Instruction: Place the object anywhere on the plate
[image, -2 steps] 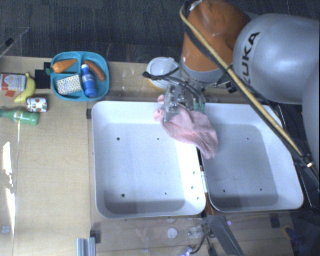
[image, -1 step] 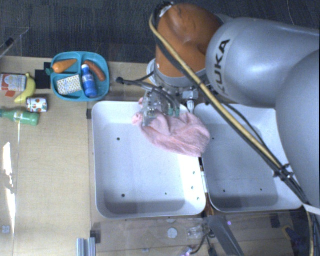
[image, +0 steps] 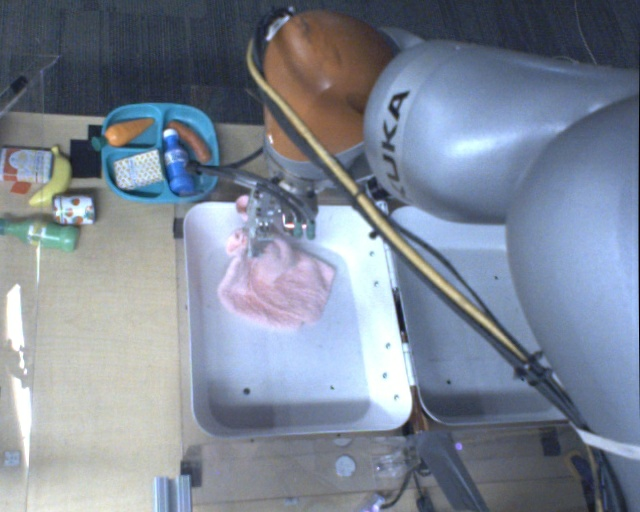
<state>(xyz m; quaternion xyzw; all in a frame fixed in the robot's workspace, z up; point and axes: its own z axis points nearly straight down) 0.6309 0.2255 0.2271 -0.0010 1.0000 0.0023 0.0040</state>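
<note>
A: Where is the pink cloth (image: 278, 287) being kept?

B: Toward the left bin's (image: 210, 400) back edge, under the gripper (image: 268, 226).

A: Clamped?

B: That cannot be told. The limp cloth risks being dropped short of the plate (image: 203, 130).

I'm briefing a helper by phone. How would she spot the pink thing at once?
Find the left white bin. In its upper half lies a crumpled pink cloth, just beneath the end effector. It is the soft pink item in that bin.
</note>
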